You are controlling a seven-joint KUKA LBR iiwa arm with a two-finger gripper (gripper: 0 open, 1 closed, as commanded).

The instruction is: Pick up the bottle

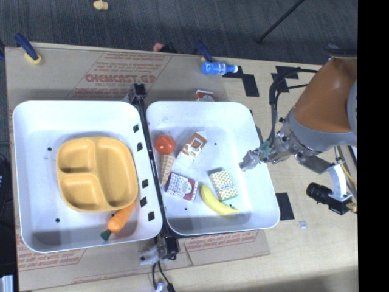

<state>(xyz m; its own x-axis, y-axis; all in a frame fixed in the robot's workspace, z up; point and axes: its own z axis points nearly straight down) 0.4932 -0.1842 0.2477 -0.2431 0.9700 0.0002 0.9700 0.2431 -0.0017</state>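
A: Big stuff 1st. Where's the arm [325, 105]?

B: Right side, w/ the claw [250, 160] over the right edge of the right bin [200, 111]. Can't tell if the claw is open or shut, too small and blurry.

A: Left bin [36, 117]?

B: Far left of the claw. Yellow tray [96, 173] in it, carrot [120, 219] by the tray.

A: And near the claw?

B: Just left and a bit down: banana [217, 202], checked box [223, 184]. Farther left: red pack [181, 186], brown box [193, 146], cone [165, 166], tomato [164, 143].

A: The bottle [217, 69]?

B: Blue one, not in a bin. It lies on the bench, up and a bit left of the claw, well apart, past the bin's top edge.

A: What could go wrong?

B: I think the claw may drop into the bin and grab the wrong thing, b/c the boxes are much nearer. Also the bottle lies on its side, so it may roll off if nudged. And the bin wall is btwn them, so a low move could bump it.
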